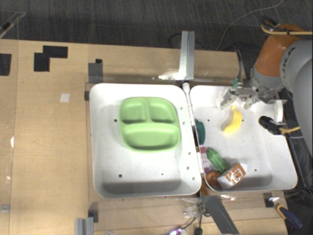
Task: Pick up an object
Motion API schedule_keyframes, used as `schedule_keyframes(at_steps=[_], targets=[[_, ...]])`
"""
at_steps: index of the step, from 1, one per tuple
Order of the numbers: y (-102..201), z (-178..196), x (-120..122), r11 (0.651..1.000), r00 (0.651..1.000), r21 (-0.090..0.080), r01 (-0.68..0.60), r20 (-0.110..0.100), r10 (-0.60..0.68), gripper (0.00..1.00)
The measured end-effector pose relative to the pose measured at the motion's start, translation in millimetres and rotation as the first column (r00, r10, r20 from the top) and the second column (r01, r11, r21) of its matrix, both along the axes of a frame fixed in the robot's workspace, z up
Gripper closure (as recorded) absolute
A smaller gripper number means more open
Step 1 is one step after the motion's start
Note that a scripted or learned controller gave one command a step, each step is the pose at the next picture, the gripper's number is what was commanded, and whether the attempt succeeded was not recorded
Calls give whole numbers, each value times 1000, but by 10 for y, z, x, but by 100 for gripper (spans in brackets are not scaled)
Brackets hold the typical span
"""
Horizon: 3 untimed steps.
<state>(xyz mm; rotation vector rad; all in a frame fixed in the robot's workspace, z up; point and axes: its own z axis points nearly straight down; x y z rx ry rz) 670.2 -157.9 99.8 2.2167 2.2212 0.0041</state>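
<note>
Banana (233, 121) is what you should look at first: it lies on the floor of the right bin (274, 165), in the bin's upper half, yellow against the white. Its long axis runs nearly up and down in the camera view, tilted a little, with the narrower end pointing up toward the far wall and the fatter end down and to the left.

Just above that upper end you see the hand (239, 98), its fingers spread apart and nothing between them (the banana is near the tips, but whether they touch it is hard to judge).

Down in the near left corner of the same bin sits a huddle of small items: a green object (215, 158) and an orange-and-white packet (234, 175).

In the left bin (105, 146) rests a green divided plate (148, 123).
</note>
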Motion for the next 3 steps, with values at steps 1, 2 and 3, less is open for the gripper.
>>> schedule_keyframes(at_steps=[1, 2, 3], targets=[[-407, -113, -282, 998, 998, -2, -65, 4, 65, 0], [-389, 28, -248, 998, 998, -2, -67, 14, 67, 100], [259, 1145, -636, 1000, 1000, 0, 28, 3, -28, 100]])
